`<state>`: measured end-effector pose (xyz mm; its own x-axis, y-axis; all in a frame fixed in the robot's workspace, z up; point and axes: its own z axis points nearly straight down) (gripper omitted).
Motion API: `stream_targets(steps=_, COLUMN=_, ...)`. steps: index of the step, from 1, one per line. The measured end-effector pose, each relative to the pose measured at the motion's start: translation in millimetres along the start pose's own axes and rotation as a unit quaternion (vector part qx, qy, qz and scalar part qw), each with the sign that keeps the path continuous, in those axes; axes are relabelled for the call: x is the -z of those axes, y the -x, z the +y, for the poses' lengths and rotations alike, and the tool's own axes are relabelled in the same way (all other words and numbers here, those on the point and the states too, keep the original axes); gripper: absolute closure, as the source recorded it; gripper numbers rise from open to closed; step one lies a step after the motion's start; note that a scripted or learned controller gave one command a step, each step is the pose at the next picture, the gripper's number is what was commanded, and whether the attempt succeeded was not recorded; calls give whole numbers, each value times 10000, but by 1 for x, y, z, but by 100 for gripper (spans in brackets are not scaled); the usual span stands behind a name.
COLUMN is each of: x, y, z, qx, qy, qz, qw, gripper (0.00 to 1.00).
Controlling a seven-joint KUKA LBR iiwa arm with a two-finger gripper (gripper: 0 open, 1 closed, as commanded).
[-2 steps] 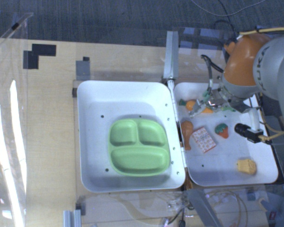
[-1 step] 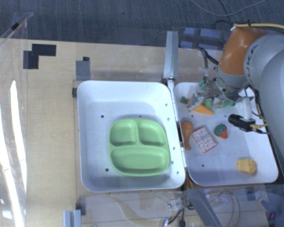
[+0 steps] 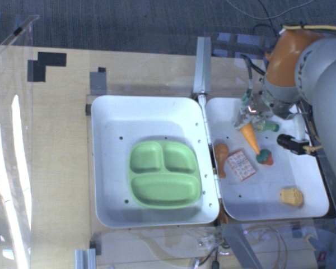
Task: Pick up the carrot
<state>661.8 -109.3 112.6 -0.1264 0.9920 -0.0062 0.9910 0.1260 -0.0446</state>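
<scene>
in the right bin (image 3: 319, 206), an orange tapered carrot (image 3: 250, 138) with green top.

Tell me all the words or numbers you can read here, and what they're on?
None can be read.
The square card in the right bin has a red and white pattern, too blurred to tell if it holds letters.
The carrot and green plate are plain.

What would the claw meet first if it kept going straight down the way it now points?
Most likely the carrot: the claw hangs just above its wide, pale end in the right bin. Depth is hard to judge from this slanted view, so it might touch the bin floor beside it.
</scene>
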Motion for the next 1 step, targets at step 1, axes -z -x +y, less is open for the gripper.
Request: stream_targets(steps=1, x=113, y=-56, z=-40, qx=-1123, qy=253, qz=55, qw=9933, gripper=100)
